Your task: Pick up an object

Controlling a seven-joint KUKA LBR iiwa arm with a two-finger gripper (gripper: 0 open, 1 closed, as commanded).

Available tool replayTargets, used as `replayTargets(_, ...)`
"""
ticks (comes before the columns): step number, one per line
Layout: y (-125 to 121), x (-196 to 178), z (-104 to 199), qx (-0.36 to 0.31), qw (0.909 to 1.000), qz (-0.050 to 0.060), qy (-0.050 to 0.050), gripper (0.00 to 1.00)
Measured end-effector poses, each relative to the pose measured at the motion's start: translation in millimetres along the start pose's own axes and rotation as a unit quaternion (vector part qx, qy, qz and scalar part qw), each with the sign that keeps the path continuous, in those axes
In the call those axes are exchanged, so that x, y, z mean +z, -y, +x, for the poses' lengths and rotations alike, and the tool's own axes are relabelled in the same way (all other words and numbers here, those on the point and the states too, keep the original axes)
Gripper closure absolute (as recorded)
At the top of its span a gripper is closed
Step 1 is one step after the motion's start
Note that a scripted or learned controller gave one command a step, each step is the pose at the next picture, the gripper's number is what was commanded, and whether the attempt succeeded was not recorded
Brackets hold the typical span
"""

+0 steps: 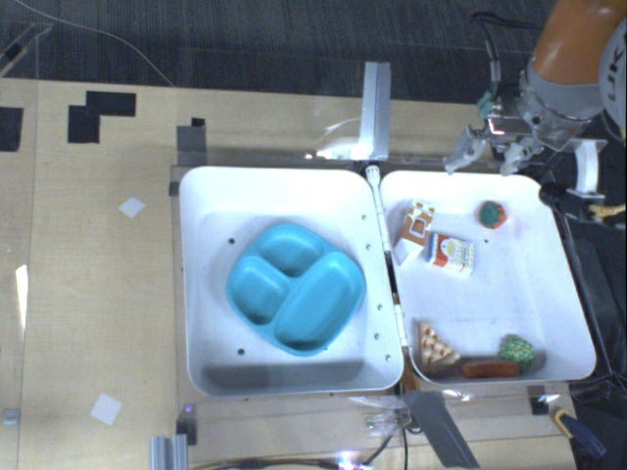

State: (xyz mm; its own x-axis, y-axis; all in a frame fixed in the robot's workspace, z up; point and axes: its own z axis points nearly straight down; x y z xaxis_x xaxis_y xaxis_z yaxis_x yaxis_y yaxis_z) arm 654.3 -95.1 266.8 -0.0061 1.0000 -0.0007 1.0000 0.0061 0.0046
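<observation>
Above the far edge of the right bin [566, 262] hangs our gripper [492, 157], its two fingers spread wide with nothing between them. We see the grey arm with its orange band [578, 27] reaching in from the right.

Within the right bin we count several small things. Near the far right corner lies a red and green ball [492, 214]. By the far left corner, close to the dividing wall, sits a small white and orange carton [416, 225], and just beside it, toward the middle, a white box with a red and blue label [452, 254]. Along the near edge we find a pizza slice [432, 346] at the left, a brown sausage [489, 368] in the middle, and a green broccoli piece [517, 350] touching the sausage's right end.

At the centre of the left bin [206, 213] rests a blue divided plate [296, 287].
</observation>
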Motion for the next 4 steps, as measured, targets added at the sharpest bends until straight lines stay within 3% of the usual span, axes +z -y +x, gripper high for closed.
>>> replayTargets(1, 29.6, 115.0, -18.8, 0.007, 1.0000, 0.001, 0.000, 0.00)
replayTargets(2, 28.2, 151.2, 1.9, 0.014, 0.9998, -0.014, 0.002, 0.00)
replayTargets(3, 43.6, 156.3, -0.5, 0.031, 0.9991, -0.029, 0.000, 0.00)
replayTargets(4, 42.0, 156.6, 6.1, 0.016, 0.9995, -0.027, 0.005, 0.00)
